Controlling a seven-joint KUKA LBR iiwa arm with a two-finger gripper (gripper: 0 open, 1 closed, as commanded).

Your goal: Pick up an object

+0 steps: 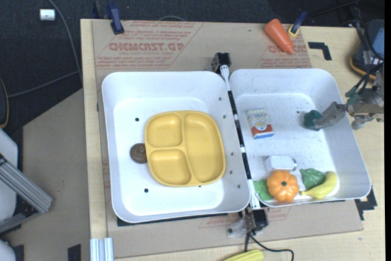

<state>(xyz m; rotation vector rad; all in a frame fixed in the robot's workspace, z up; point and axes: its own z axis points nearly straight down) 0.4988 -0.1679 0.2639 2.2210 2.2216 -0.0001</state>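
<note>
In the right bin [287, 85] lie a small white carton [259, 123] with red and blue print, a white block [281, 162], an orange pumpkin [283, 186], green leafy pieces [313, 177] and a yellow banana [324, 187]. A dark teal object [312, 120] rests near the bin's right wall. My gripper [330, 114] reaches in over that wall from the right, its grey tip right against the teal object. Whether it grips the object is unclear.
The left bin [122, 95] holds a yellow divided plate [183, 148] with a brown round piece [138, 153] at its left edge. On the bench behind the bins lie an orange carrot-like toy [280, 36] and a blue clamp [114, 18].
</note>
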